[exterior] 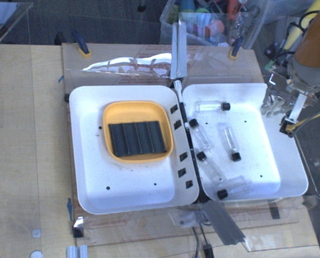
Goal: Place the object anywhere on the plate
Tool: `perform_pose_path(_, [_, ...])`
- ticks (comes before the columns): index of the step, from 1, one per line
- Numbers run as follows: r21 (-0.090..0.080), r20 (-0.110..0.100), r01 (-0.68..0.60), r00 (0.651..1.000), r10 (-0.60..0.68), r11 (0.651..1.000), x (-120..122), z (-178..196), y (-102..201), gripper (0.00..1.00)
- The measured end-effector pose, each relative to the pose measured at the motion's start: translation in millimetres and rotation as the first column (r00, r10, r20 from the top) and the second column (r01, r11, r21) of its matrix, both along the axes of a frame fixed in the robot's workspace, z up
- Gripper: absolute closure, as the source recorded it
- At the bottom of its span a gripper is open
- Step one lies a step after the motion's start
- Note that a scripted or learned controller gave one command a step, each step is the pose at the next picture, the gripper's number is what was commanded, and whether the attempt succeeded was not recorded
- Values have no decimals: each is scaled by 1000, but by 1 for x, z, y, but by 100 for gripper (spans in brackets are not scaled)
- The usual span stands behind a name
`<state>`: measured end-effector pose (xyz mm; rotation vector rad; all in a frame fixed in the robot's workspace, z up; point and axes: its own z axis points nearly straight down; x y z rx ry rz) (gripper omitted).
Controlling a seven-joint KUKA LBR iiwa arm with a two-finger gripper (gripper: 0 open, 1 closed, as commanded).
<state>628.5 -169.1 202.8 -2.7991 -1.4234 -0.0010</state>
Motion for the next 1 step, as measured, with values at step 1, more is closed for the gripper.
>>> perform_pose_path(1, [-4,2,-198,980,198,980,10,62,-34,100])
